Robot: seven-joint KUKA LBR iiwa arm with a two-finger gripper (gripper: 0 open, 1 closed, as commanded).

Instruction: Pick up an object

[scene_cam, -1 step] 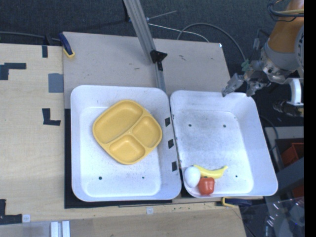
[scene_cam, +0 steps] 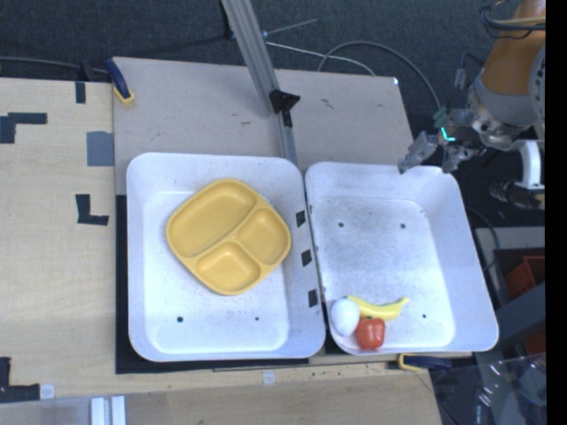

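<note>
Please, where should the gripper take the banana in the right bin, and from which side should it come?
Probably the banana at its middle, fingers across the narrow width, coming straight down. It lies flat and curved near the right bin front wall, touching the white ball and red pepper, so its far edge is freer.

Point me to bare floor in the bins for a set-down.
Right bin: its floor is bare from the far wall to the banana, egg and tomato crowded at the near-left corner. Left bin: bare strip between the yellow plate and near wall.
</note>
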